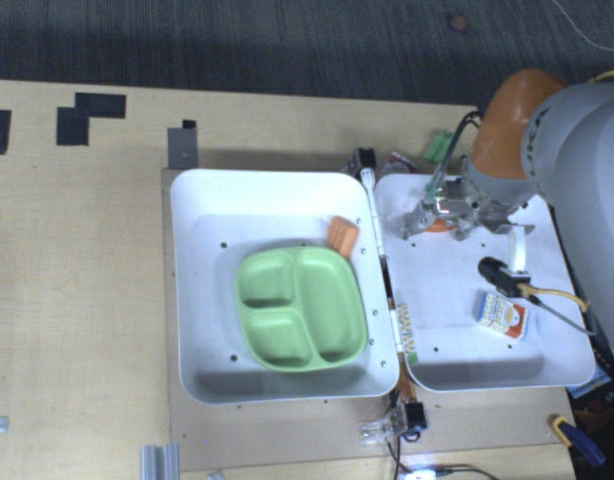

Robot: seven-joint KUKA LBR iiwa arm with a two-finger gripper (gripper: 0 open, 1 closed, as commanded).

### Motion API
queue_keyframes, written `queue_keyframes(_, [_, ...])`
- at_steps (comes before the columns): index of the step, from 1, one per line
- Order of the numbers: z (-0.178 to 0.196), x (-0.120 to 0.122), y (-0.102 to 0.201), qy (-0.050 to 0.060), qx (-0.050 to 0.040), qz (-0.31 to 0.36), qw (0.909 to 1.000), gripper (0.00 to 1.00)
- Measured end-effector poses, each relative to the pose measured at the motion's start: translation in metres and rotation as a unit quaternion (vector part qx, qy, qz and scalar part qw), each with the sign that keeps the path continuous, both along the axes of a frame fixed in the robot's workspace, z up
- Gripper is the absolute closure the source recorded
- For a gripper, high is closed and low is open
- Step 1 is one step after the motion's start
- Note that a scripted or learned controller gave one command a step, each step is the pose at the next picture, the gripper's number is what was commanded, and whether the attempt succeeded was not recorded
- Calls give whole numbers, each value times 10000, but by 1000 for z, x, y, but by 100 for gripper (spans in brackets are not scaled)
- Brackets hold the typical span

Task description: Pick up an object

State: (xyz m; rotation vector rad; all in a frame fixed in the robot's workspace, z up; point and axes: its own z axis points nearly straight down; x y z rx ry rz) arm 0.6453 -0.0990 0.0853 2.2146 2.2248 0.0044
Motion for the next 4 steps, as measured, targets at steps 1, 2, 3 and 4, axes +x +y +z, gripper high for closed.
queue_keyframes(1, [13, 2, 1, -32, -1, 17, 10000, 100])
queue_keyframes(2, [39, 7, -109, -9, -15, -12, 10000, 100])
queue_keyframes(3, [38, 8, -107, -7, -7, -1, 10000, 0])
queue_keyframes(4, [13, 25, -105, 0, 8, 10, 10000, 0])
